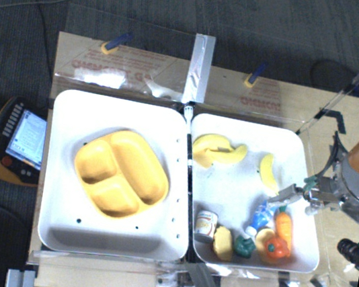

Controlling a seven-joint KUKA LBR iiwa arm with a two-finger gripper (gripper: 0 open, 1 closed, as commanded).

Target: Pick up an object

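A yellow tray (122, 174) lies in the left bin (51, 220), while bananas (218, 148), a can (205, 223) and a carrot (283, 228) sit in the right bin (249, 132), beside the gripper (278, 198).

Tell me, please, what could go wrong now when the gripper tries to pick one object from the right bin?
1. The carrot, tomato, blue bottle and green toy are crowded in one corner, so the gripper may catch two things or push them apart.
2. This cluster sits close to the right bin's wall, which could block a finger.
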